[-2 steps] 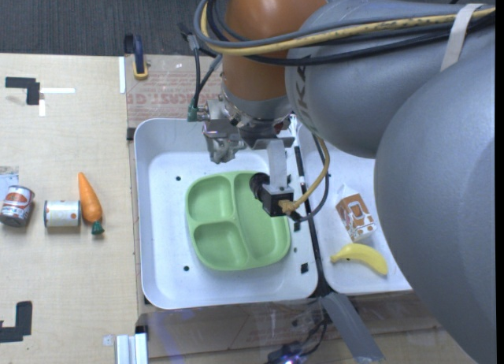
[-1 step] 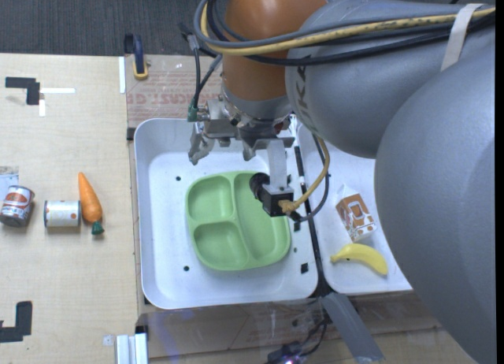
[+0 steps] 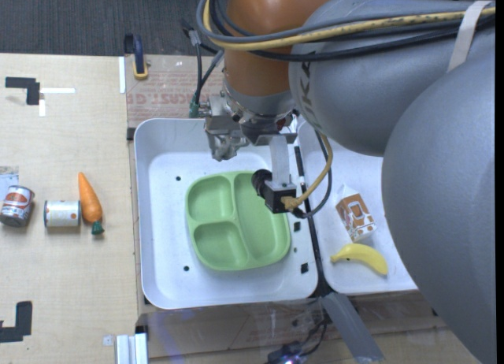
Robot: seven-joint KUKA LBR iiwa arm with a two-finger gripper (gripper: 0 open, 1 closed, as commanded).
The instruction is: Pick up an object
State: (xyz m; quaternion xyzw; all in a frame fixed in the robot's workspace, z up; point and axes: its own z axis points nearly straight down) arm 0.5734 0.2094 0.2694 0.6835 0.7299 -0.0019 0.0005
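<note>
A green divided plate [image 3: 236, 224] lies flat in the left white bin [image 3: 161, 272]. My gripper [image 3: 227, 146] hangs over the far part of that bin, just beyond the plate's far rim, with the orange wrist band right above it. I see nothing held in it. In the right bin [image 3: 352, 169] a yellow banana [image 3: 360, 260] lies near the front, and a small white and orange carton [image 3: 356, 217] lies just behind it. The arm hides most of the right bin.
On the wooden bench left of the bins lie an orange carrot [image 3: 89, 198], a white can [image 3: 62, 214] and a red-banded can [image 3: 16, 205]. A blue clamp [image 3: 135, 58] stands at the left bin's far corner.
</note>
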